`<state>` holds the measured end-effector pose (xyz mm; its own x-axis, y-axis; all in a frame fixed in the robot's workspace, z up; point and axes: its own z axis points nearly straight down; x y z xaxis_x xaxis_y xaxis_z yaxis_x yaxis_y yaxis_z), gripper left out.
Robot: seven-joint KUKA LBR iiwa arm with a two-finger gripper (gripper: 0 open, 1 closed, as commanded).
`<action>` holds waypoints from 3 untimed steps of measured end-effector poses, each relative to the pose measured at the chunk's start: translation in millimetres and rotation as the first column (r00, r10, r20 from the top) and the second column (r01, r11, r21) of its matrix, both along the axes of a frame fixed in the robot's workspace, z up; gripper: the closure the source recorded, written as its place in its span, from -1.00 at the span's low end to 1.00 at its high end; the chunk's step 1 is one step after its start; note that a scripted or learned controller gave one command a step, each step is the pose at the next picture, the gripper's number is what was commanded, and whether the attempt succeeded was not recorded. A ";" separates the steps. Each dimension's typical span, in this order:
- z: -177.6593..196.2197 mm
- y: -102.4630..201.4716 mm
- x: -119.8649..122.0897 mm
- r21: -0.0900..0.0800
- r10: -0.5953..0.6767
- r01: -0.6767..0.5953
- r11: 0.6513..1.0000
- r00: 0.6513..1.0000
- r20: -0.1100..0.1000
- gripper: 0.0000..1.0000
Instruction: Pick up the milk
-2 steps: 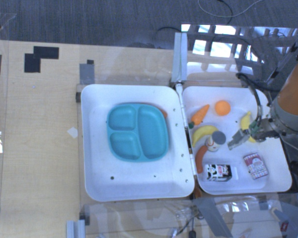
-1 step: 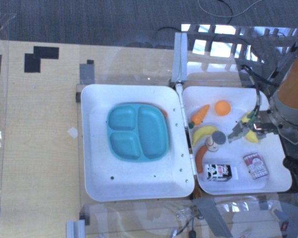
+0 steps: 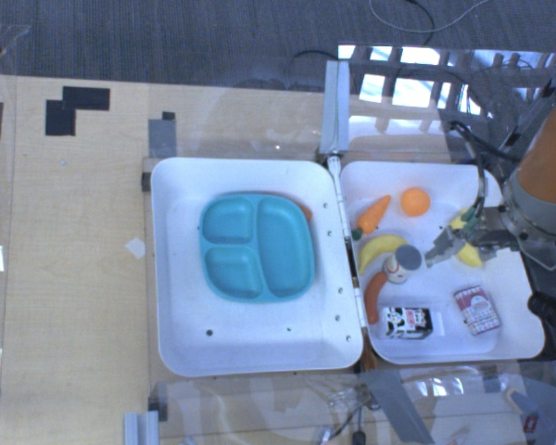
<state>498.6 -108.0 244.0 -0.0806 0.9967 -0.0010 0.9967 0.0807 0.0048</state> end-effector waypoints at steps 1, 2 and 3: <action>-134.1 18.5 -11.3 0.001 -0.026 0.026 1.000 1.000 -0.004 -1.00; -59.0 45.6 7.9 0.001 -0.044 0.044 0.999 0.999 0.000 -1.00; -151.7 5.8 -9.7 -0.001 0.171 -0.171 0.985 0.985 0.001 -1.00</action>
